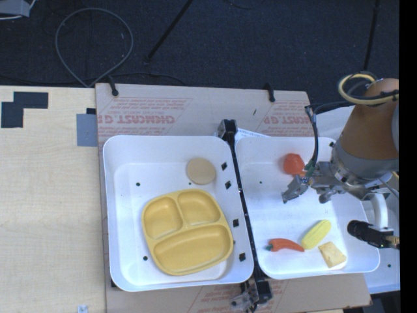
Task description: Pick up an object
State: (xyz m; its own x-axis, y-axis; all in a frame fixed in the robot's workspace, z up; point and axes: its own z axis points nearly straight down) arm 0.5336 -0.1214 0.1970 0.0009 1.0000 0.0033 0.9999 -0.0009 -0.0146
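The right bin [273, 175] holds a red-orange rounded object [293, 163] near its back, a yellow corn cob [316, 233], a small orange carrot-like piece [285, 245] and a pale yellow block [333, 254] near the front. My gripper [307, 194] hangs over the middle of this bin, just in front of the red-orange object. Its two dark fingers are spread apart, open, with nothing between them. The corn lies a short way in front of the gripper.
In the left bin [120, 175] sit a yellow divided plate [187, 230] and a tan round disc [201, 171]. A black divider [236, 194] runs between the bins. The arm's body covers the right bin's far right side.
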